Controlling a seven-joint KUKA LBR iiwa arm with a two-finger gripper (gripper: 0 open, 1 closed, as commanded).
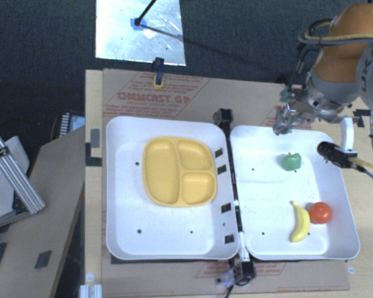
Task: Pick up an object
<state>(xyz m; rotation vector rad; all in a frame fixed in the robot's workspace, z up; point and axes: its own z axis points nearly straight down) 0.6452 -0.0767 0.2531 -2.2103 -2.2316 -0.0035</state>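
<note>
The fingers cannot be judged apart or together at this size; the gripper [284,126] hangs over the far rim of the right bin [342,239], holding nothing visible. A green apple-like object [291,160] lies near it, below in the picture, while a banana [300,222] and a red-orange ball [320,212] touch toward the bin's near side. A yellow divided plate [177,171] sits in the left bin [125,235]. A descent from here risks striking the rim, or nudging the round green object away. The fingertips blur against the wrist hardware, and the arm's upper part is cut off.
</note>
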